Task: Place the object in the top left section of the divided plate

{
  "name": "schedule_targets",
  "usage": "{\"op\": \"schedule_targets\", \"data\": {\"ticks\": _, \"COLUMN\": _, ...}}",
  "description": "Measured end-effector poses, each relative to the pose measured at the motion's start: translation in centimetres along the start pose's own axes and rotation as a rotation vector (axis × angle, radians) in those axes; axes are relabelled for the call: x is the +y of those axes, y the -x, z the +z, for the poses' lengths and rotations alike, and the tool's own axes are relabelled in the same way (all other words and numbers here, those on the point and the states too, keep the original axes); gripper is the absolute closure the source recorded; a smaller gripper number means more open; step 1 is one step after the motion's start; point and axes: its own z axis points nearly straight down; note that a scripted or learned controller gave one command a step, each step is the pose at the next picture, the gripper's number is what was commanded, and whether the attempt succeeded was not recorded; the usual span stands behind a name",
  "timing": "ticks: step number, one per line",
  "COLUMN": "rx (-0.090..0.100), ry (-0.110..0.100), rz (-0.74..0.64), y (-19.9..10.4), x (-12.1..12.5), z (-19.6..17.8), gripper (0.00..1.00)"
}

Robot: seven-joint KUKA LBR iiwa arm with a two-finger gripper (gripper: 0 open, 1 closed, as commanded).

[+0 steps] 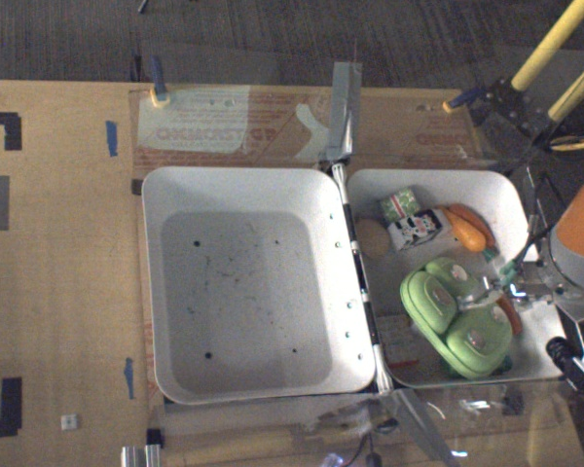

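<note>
A green divided plate (438, 305) lies tilted in the right bin (511, 197), toward its front right. My gripper (491, 293) reaches in from the right and hovers over the plate's right side, between its sections. A small red-orange piece (510, 316) shows just under the gripper at the plate's right rim; I cannot tell whether it is held. An orange carrot-like object (470, 227) lies behind the plate.
Also in the right bin are a small black-and-white carton (416, 228), a green can (400, 204) and a tan rounded object (372, 237) by the left wall. The left bin (165, 290) shows its speckled floor. Yellow poles (555, 37) stand at the back right.
</note>
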Motion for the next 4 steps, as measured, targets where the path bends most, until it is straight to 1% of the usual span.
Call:
{"op": "schedule_targets", "data": {"ticks": 1, "rx": 0.026, "ry": 0.001, "rz": -0.128, "y": 1.6, "x": 0.7, "z": 0.8, "gripper": 0.0}}
{"op": "schedule_targets", "data": {"ticks": 2, "rx": -0.001, "ry": 0.014, "rz": -0.214, "y": 2.8, "x": 0.7, "z": 0.5, "gripper": 0.0}}
{"op": "schedule_targets", "data": {"ticks": 3, "rx": 0.0, "ry": -0.008, "rz": -0.298, "y": 3.5, "x": -0.2, "z": -7.4, "gripper": 0.0}}
{"op": "schedule_targets", "data": {"ticks": 4, "rx": 0.0, "ry": -0.008, "rz": -0.349, "y": 3.5, "x": 1.7, "z": -14.0, "gripper": 0.0}}
